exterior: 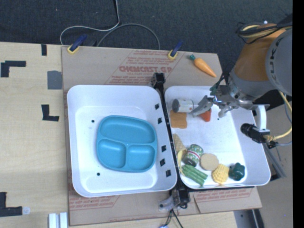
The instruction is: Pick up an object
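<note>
Red object (206,115) low in right bin (247,151), upper part, just beside jaws (212,109). Jaws spread wide, holding nothing, one finger (203,104) reaching toward grey cylinder (182,105). Toy food clustered along bin's near edge: corn (219,173), broccoli (237,171). Blue divided plate (127,143) in left bin (78,127). Carrot (203,66) on counter (28,122) beyond.

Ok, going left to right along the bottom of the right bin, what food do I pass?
Green bean pods → round cracker → yellow corn → green pepper, all lying in the right bin.
</note>
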Controlling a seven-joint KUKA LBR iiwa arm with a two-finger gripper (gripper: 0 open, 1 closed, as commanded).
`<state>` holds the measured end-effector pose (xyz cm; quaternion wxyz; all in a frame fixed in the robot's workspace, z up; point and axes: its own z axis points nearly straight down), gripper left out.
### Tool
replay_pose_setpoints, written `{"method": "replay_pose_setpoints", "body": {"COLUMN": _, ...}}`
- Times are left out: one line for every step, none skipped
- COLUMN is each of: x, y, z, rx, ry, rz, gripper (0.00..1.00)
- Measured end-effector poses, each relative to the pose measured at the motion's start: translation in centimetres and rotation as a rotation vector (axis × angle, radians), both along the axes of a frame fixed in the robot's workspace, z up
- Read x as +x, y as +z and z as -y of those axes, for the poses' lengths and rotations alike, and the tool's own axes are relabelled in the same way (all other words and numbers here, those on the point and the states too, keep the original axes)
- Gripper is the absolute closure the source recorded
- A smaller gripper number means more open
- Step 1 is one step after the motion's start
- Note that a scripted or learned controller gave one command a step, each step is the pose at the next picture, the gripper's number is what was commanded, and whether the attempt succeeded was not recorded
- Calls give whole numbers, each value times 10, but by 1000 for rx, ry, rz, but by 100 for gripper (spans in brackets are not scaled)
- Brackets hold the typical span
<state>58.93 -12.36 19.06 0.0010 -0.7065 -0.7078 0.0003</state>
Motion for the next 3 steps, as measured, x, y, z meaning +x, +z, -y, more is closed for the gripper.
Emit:
{"method": "replay_pose_setpoints", "body": {"x": 11, "y": -108, "z": -25, "rx": -3, "ry": 1, "rz": 2, "gripper": 0}}
{"method": "replay_pose_setpoints", "body": {"x": 78, "y": -105, "z": -19, "rx": -2, "ry": 2, "rz": 7, "gripper": 0}}
{"method": "replay_pose_setpoints", "body": {"x": 76, "y": -95, "z": -19, "rx": -3, "ry": 1, "rz": 4, "gripper": 100}}
